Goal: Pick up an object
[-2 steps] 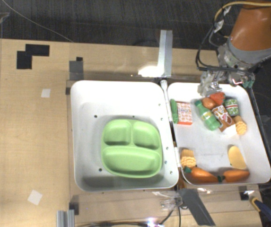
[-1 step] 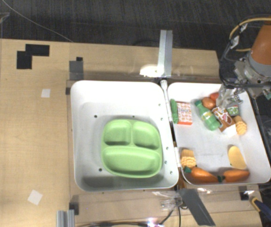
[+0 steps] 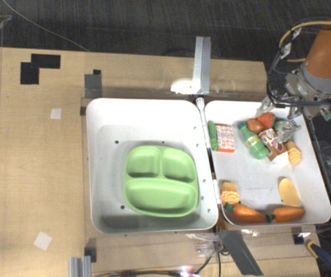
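From left I see a green three-compartment plastic tray point(image 3: 160, 180) in the left white bin point(image 3: 104, 154). The right white bin point(image 3: 318, 183) holds a heap of toy food point(image 3: 262, 136) at its far end. My gripper point(image 3: 285, 126) sits on that heap, fingers blurred into the clutter; I cannot tell their spread or any hold.

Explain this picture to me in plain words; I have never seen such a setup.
A single camera fixed above a bench looks down at a slant. The grey arm with an orange band is a robot reaching in from the right; its gripper hangs over the right bin. Whether it holds anything cannot be told. That bin contains toy food: a green bottle, a tomato, corn, carrots and a small box. The left bin holds a green divided plate.
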Available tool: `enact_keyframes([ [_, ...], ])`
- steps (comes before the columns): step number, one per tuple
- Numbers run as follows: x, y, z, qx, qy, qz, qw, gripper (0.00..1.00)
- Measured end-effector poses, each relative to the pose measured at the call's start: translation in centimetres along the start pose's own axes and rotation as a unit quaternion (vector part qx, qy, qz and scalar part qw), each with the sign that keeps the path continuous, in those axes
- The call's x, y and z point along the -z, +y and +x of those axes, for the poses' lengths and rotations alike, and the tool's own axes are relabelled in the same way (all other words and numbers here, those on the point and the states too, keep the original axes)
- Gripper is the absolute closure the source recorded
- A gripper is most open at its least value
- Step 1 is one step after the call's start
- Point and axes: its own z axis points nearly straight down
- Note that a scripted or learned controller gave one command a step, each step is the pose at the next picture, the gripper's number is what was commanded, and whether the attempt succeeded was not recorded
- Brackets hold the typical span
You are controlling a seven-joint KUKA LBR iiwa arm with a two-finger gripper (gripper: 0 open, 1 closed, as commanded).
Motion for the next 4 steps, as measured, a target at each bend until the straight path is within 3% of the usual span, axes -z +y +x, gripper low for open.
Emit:
enact_keyframes([
  [1, -7.8, 0.6, 0.6, 0.050, -0.001, 0.001, 0.9987, 0.00],
  [2, -8.4, 9.0, 0.5, 0.007, -0.003, 0.002, 1.0000, 0.00],
  [3, -8.2, 11.3, 7.3, -0.033, -0.005, 0.003, 0.9995, 0.00],
  [4, -8.1, 10.7, 12.2, 0.164, -0.007, 0.006, 0.9865, 0.00],
])
